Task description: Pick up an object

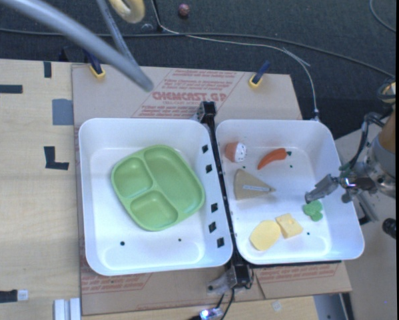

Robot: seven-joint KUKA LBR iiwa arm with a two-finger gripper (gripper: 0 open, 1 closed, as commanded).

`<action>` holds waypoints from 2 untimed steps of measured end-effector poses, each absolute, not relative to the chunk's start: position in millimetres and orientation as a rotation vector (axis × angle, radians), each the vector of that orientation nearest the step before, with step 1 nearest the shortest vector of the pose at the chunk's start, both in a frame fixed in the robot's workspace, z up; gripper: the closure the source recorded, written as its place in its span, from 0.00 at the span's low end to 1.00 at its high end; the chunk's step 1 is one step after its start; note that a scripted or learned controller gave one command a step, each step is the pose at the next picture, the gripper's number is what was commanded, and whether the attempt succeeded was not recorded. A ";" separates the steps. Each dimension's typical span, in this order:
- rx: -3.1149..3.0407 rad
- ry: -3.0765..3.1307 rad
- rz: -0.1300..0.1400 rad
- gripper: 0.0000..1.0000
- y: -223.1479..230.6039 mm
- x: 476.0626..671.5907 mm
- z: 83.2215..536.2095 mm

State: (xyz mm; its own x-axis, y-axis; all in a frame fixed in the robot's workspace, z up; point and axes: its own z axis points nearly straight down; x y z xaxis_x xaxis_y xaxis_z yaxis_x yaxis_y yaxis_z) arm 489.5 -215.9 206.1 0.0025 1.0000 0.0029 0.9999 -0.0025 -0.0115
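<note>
- The grey two-finger gripper reaches over the right white bin's right edge; whether it is spread or pressed together cannot be told.
- A small green leafy toy lies just beside it, near the right edge.
- Around: a yellow cheese block and a yellow rounded slice toward the near edge, and a tan wedge mid-bin, tip pointing right.
- A slim orange-red pepper lies slantwise near the far edge, beside a red-and-white round piece.
- A green divided plastic plate occupies the left white bin.

Right bin has the small stuff: a round red-and-white piece by the divider, an orange pepper next to it, a tan wedge mid-bin, two yellow chunks near the front wall, a green bit on the right.
</note>
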 end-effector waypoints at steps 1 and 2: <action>-2.220 -2.221 0.001 0.00 -215.8 492.3 210.9; -2.216 -2.217 0.006 0.00 -210.4 484.6 149.7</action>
State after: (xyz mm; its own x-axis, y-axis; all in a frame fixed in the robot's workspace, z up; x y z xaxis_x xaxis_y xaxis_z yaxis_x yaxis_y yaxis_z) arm 484.6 -210.4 149.7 -0.0004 1.0000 0.0024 1.0000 0.0004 -0.0077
